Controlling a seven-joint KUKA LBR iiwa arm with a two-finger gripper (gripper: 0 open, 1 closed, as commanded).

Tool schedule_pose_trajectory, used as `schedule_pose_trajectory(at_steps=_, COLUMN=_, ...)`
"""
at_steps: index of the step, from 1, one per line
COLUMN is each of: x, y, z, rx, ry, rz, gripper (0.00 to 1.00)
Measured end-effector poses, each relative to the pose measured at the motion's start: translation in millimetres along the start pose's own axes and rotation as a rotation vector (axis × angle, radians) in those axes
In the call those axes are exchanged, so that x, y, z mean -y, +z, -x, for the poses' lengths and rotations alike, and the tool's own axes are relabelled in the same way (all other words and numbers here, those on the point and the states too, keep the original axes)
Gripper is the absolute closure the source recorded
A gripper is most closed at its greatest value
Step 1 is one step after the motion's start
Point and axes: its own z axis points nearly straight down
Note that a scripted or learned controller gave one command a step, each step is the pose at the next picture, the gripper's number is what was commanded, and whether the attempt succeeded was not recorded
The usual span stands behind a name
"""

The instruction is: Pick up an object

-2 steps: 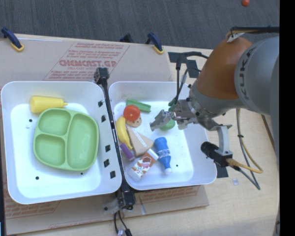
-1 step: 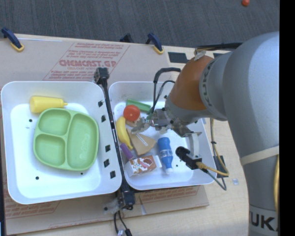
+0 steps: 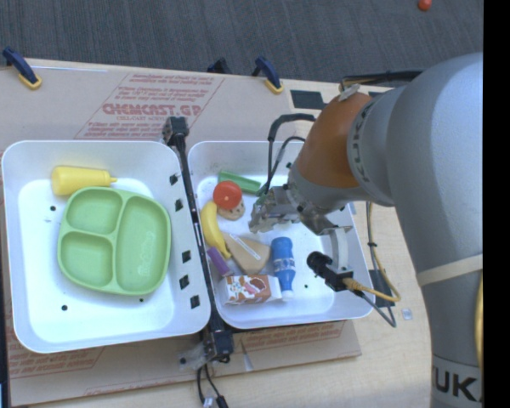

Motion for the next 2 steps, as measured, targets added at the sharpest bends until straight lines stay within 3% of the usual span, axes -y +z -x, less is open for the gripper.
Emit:
schedule_pose_trajectory(at_steps=1, x=-29, y=-61, z=31, rx=-0.002, ry=0.007, rz=-0.001, gripper=1.00)
schedule_pose_trajectory(at_steps=2, x=-82, y=-80, z=2, rx=-0.003, ry=0.007, rz=0.000, gripper=1.00)
